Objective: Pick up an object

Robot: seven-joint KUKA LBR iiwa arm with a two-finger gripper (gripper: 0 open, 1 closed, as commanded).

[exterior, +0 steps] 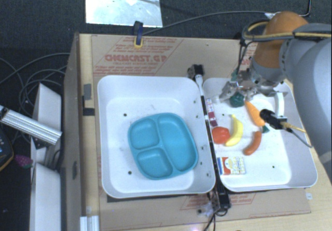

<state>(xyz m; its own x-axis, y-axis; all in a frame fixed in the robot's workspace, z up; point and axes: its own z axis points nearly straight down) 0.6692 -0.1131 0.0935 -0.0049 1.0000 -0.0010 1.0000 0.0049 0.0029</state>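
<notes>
**Jaws low at the right bin's top, nothing lifted yet**

The jaws (pixel 237 90) hang at twelve o'clock in the right bin (pixel 301 173), just above a teal object (pixel 237 101); I cannot tell whether they are spread or pressed together. No grasp is visible, so the pickup remains. A carrot (pixel 253 113), banana (pixel 236 131), tomato (pixel 220 134) and sausage (pixel 253 143) crowd toward six o'clock. The left bin (pixel 111 121) holds a blue tray (pixel 162 145).

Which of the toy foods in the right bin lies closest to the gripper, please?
The teal piece, right under the gripper; the carrot, banana and tomato lie farther off.
</notes>
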